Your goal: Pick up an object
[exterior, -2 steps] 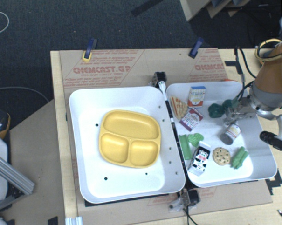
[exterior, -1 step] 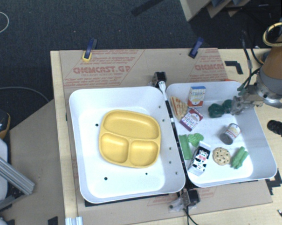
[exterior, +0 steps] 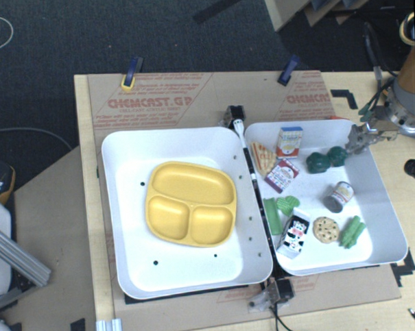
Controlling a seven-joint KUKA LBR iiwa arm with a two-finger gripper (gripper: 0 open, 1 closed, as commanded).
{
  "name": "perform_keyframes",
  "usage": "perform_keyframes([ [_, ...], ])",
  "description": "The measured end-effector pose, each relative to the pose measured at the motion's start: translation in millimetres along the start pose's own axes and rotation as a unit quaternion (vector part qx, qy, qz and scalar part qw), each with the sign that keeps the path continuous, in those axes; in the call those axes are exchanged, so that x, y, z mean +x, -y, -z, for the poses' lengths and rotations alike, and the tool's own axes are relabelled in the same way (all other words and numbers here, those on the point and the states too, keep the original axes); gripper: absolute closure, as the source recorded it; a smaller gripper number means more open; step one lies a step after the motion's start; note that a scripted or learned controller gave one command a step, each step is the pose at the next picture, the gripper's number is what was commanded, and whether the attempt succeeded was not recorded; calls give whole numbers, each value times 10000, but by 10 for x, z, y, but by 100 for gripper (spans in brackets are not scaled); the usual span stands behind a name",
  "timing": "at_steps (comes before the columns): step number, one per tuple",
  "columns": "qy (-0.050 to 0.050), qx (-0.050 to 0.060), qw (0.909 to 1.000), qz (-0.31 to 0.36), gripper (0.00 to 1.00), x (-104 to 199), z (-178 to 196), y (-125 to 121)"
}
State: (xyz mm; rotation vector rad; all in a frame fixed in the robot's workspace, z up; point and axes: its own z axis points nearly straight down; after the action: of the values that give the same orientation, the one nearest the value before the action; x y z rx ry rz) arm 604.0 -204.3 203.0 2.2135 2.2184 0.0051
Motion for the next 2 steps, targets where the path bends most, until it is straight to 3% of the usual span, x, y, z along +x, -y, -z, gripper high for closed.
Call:
perform_keyframes([
  [1, -2, 7, 10000, -4, 100, -3, 240, -15],
  [2, -29, 54, 10000, 14, 100, 535, 143, 59],
])
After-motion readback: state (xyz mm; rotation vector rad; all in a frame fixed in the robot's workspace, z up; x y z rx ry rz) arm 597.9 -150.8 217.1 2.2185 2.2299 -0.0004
